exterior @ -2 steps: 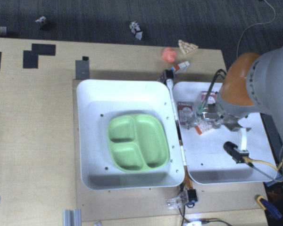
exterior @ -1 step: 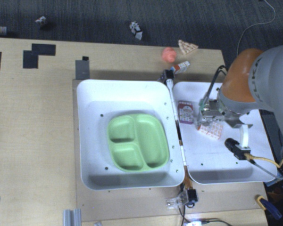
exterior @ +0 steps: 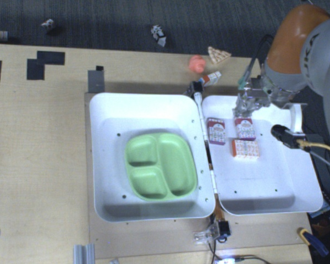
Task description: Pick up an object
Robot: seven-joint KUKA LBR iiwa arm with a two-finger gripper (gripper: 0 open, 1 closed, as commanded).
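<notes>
My gripper [exterior: 245, 108] hangs over the far part of the right bin [exterior: 275, 194], just above a small red and white packet [exterior: 246, 129]. A second red packet [exterior: 216, 131] lies to its left near the bin's left wall. A paler pink and white packet [exterior: 246, 149] lies just in front of the first one. Nothing shows between the gripper and the packets.
The left bin [exterior: 107, 147] holds a green divided plate [exterior: 160, 165]. Beyond the bins on the bench lie a pink ball [exterior: 197, 64], a wedge-shaped toy slice [exterior: 219, 54] and a small red and white tube [exterior: 211, 79].
</notes>
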